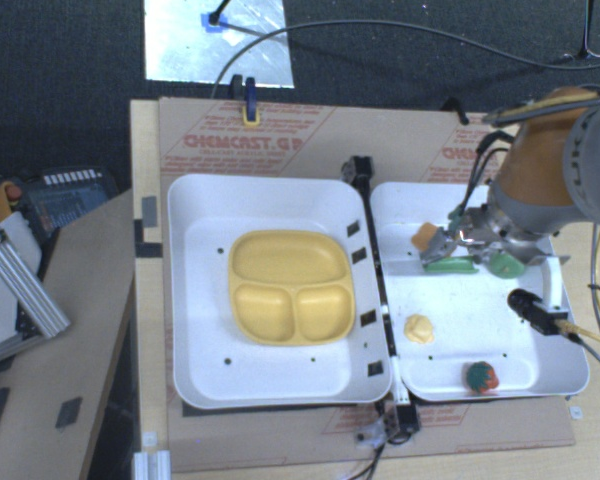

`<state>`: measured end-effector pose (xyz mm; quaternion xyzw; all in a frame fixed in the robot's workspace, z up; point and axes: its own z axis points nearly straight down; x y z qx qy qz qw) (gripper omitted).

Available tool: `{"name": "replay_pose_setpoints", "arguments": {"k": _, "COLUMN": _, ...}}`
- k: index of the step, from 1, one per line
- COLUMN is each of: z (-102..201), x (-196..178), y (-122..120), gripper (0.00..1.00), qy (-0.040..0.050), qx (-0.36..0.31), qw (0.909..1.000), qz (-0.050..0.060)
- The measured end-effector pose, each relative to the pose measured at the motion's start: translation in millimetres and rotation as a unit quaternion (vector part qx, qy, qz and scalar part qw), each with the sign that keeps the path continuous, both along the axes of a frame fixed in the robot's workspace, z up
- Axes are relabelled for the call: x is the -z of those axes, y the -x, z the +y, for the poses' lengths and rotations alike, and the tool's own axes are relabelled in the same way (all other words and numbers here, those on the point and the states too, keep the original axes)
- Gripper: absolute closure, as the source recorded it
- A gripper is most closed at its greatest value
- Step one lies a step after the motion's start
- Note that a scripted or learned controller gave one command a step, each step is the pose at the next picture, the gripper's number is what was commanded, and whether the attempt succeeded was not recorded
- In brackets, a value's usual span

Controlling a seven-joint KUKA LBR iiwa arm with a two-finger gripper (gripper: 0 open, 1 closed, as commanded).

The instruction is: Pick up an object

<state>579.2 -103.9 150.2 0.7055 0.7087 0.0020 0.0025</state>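
Orange piece (425,236) is seen in the right bin (460,313), close to that bin's inner wall and in its far half. Just beside it, toward the near side, a long green object (448,264) is laid flat, and a rounder green object (505,264) is found a little further right, partly under the arm. The gripper (458,240) is held low over this cluster, between the orange piece and the rounder green object and just above the long green one; whether it is apart or together cannot be told from this slanted view, and no object can be seen clamped in it. The grey arm (550,168) with its orange band is reached in from the right, over the far right corner of the bin. Nearer the front of the same bin, a pale yellow lump (418,328) is placed well apart from the cluster, and a red and green ball (481,375) is set near the front wall. The left bin (195,218) is occupied by a yellow divided tray (290,288), lying flat near its middle. Both bins are borne on a brown board (280,138) printed with red lettering, at whose far edge a blue and yellow clamp (250,103) is fixed.
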Motion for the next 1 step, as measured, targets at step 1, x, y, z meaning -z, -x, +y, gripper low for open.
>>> {"name": "replay_pose_setpoints", "arguments": {"k": 1, "z": -6.3, "x": -46.1, "y": -5.0, "gripper": 1.00, "qy": 0.0004, "qx": 0.000, "qw": 1.0000, "qz": 0.000}}
